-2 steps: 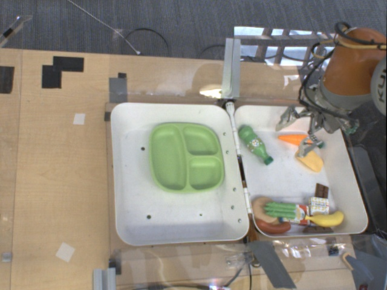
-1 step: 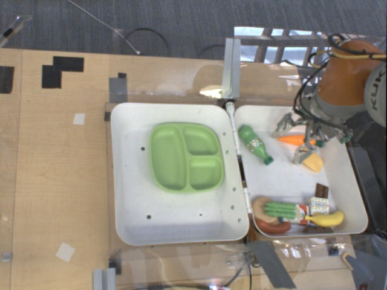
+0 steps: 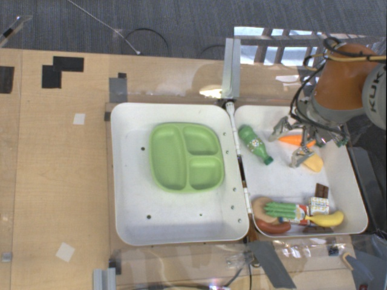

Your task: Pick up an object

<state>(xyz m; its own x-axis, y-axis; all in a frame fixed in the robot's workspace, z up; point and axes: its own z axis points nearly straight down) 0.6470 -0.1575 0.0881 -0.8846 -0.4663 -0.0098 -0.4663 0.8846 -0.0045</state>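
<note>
My gripper [image 3: 289, 142] hangs low over the upper part of the right bin [image 3: 357, 193], under the orange-banded wrist [image 3: 341, 80]. It is open, with one finger [image 3: 280, 128] up-left and the other [image 3: 299, 157] down-right. An orange carrot [image 3: 294, 140] lies on the bin floor between the two fingers, and neither finger visibly presses on it. A yellow cheese wedge [image 3: 314, 163] sits just right of the lower finger. A green bottle [image 3: 254, 144] lies slanted to the gripper's left.
The left bin [image 3: 130, 222] bears a green divided plate [image 3: 185, 156]. At the right bin's front lie a banana [image 3: 327, 220], a green-striped item [image 3: 284, 210], a red-brown piece [image 3: 273, 225] and a small dark block [image 3: 320, 190]. A metal divider [image 3: 231, 71] stands behind the bins.
</note>
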